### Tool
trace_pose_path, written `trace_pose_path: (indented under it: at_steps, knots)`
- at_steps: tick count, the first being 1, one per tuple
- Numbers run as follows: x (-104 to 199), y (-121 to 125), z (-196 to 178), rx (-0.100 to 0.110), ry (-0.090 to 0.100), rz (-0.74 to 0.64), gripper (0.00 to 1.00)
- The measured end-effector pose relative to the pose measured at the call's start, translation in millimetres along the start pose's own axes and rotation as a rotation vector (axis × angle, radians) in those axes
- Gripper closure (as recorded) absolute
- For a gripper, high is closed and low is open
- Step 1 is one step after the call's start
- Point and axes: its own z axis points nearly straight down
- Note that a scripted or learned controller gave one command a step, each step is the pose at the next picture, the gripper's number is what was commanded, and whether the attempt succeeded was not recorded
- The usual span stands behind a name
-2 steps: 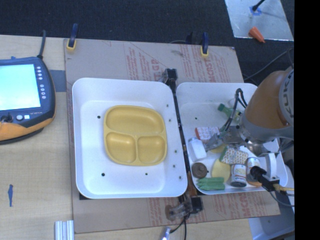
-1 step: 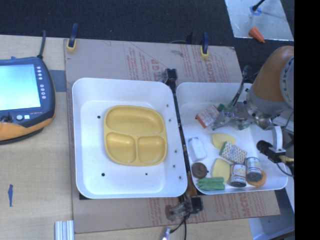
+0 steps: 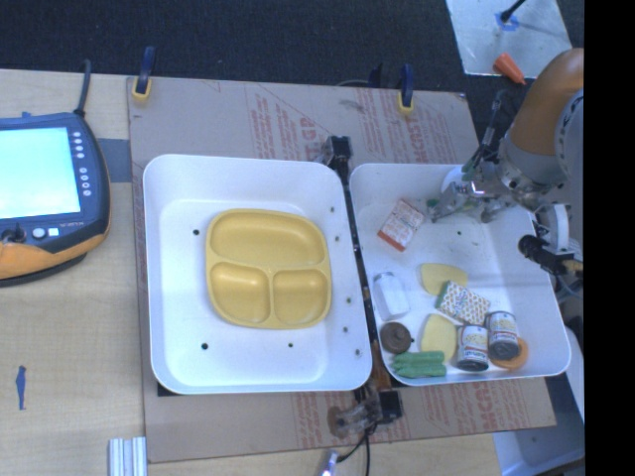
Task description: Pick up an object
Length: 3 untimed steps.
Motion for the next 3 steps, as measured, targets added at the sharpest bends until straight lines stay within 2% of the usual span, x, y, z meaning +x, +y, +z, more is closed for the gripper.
trace_pose_path:
  at_steps: [1, 2, 3]
  knots:
    - [6.3, -154.9, 0.9, -0.004, -0.002, 0.001, 0.00]
    - [-9.7, -55.3, -0.9, -0.007, -0.002, 0.002, 0.00]
    - [85.5, -11.0, -0.5, -0.005, -0.001, -0.001, 0.00]
